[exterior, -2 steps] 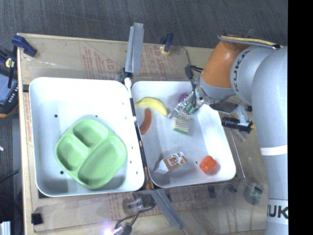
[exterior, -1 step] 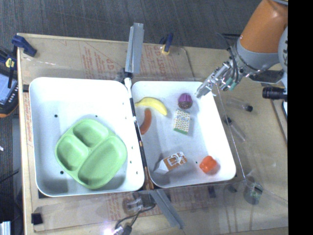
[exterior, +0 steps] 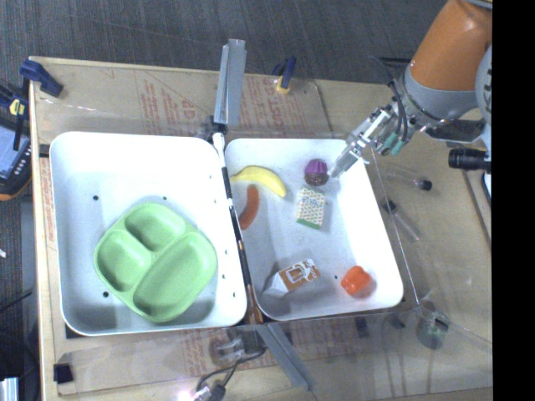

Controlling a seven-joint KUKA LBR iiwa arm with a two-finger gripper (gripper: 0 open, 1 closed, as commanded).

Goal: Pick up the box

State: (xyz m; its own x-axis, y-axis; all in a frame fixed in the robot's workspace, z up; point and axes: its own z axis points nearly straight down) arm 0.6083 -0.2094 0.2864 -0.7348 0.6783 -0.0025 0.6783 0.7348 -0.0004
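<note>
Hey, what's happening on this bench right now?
A grey robot arm with an orange band reaches in from the right, its end effector poised over the right white bin, beside a small purple round item. The green-and-white patterned box lies just below it, not held. A yellow banana and a brown-and-white carton also sit there.

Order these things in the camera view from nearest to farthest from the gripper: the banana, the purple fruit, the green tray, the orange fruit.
From the gripper:
1. purple fruit, just left of it.
2. banana, further left, same bin.
3. orange fruit, bottom corner of that bin.
4. green tray, in the left bin.
</note>
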